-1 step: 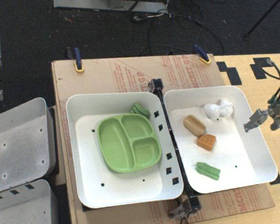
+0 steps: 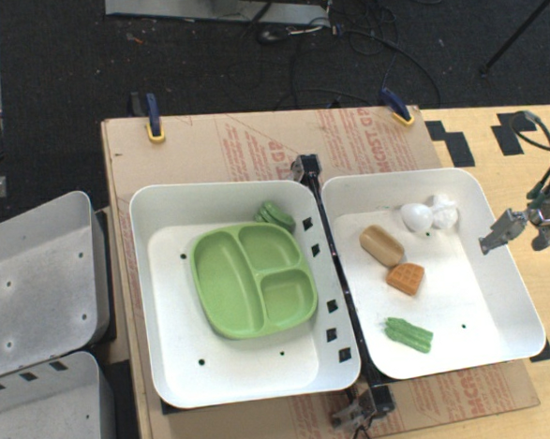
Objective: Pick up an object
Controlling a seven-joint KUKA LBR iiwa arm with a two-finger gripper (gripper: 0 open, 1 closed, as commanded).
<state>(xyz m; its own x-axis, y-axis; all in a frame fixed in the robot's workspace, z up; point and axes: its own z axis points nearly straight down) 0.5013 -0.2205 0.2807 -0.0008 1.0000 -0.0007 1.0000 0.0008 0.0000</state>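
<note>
While grey two-finger gripper (image 2: 512, 228) is poised at right bin's outer rim (image 2: 508, 244), nothing gripped, approach step is judged underway; jaw state cannot be told. Tan rounded block (image 2: 381, 245), orange waffle-textured piece (image 2: 406, 278), green ridged pod (image 2: 410, 334), white lumpy object (image 2: 430, 215) are spread across bin floor. Descent over one target is required next.

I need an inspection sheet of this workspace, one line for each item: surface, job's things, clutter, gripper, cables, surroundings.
Surface: cardboard-covered bench bearing left bin and right bin.
Job's things: green divided plate and small green piece in left bin; tan block, orange waffle, white lump, green bean pod in right bin.
Clutter: nothing seen.
Gripper: gripper at right bin's right rim, holding nothing visible.
Cables: black cables on floor behind bench.
Surroundings: white trays at left.
</note>
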